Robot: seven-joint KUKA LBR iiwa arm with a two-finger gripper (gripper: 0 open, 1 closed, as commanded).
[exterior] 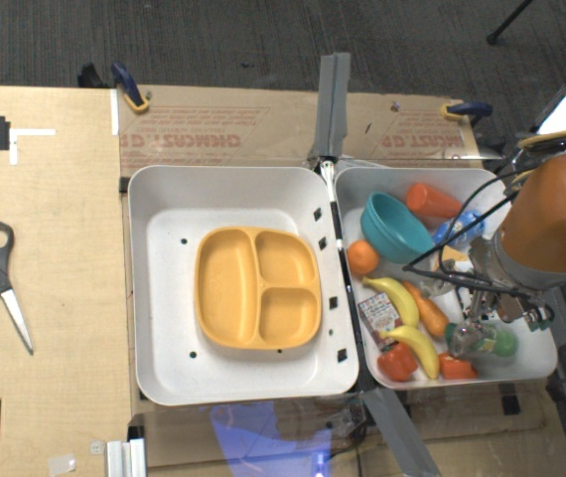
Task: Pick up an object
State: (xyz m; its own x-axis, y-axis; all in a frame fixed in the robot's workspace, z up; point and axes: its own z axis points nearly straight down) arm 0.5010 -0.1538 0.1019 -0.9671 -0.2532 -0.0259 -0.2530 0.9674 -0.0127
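Bananas (409, 326) are probably the easiest grab here imo: two yellow ones lying in the right bin (541, 366), near its front, crowded by a tomato (396, 362), a carrot (432, 316) and a small packet (378, 312). They look like light, stiff plastic toy food, smooth and a bit slippery, so I'd pinch across the narrow middle of the curve. Pincer (474, 334) hangs low over the front right of that bin, beside something green (501, 344); can't tell how it's set. Teal bowl (394, 227) looks glossy and rounded; the left bin (154, 296) carries a sectioned yellow plate (258, 288).
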